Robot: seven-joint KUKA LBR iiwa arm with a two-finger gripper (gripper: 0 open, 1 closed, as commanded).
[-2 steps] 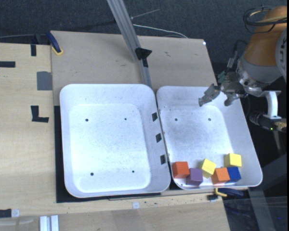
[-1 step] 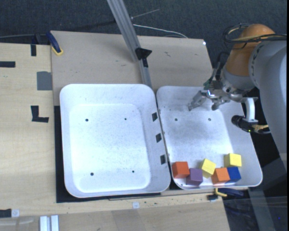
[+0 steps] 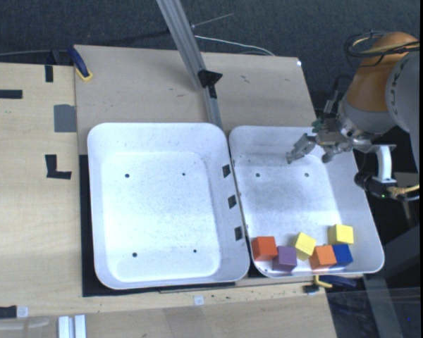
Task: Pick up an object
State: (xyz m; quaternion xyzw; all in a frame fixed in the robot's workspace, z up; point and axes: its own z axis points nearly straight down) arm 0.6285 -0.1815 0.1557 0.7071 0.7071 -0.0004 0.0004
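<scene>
Several small blocks lie along the near edge of the right bin [image 3: 268, 143]: an orange block [image 3: 264, 247], a purple block [image 3: 287, 257], a yellow block [image 3: 305, 243], a second orange block [image 3: 323, 256], a blue block [image 3: 342, 254] and another yellow block [image 3: 340, 234]. My gripper [image 3: 311, 153] hangs over the far right part of that bin, well away from the blocks. Its two fingers are spread apart with nothing between them.
The left bin [image 3: 99, 143] sits beside the right one, with black clips at the seam. A slanted metal pole [image 3: 187, 41] rises behind the bins. Black cables and the arm's body crowd the right edge.
</scene>
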